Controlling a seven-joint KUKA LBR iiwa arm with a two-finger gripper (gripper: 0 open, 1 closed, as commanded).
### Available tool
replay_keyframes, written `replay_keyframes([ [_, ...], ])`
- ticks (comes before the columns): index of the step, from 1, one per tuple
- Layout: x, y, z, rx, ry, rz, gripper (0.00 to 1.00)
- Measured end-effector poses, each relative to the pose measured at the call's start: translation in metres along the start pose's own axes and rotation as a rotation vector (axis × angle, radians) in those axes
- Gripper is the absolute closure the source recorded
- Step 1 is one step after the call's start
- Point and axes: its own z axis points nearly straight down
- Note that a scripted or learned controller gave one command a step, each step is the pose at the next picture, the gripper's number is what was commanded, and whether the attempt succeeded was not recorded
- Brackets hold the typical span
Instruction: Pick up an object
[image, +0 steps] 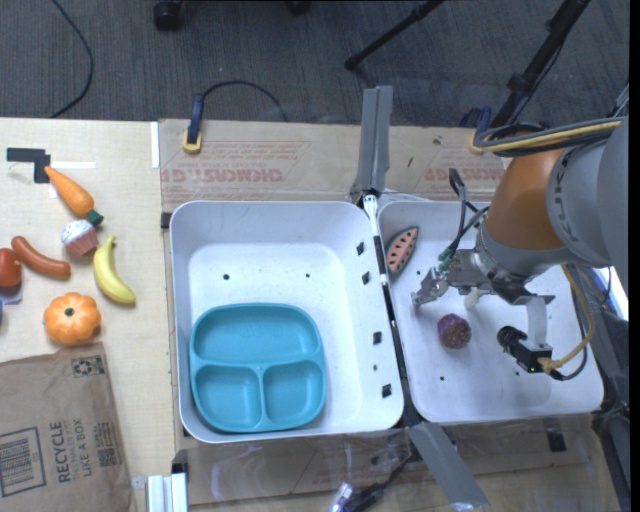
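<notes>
In the right bin lie a small dark purple round object near the middle and a watermelon slice leaning at the far left wall. My gripper hangs over the right bin, just up and left of the purple object and apart from it. Nothing shows between its fingers. The grey arm with its orange band reaches in from the right above it.
The left bin holds a blue divided tray. On the bench at left lie a carrot, a banana, a small pumpkin, a sausage and a cupcake. A cable loops off the arm at lower right.
</notes>
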Motion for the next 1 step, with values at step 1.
replay_keyframes([
  [1,-0.0027,0.0449,-0.0001,-0.001,-0.001,-0.002,0.0],
])
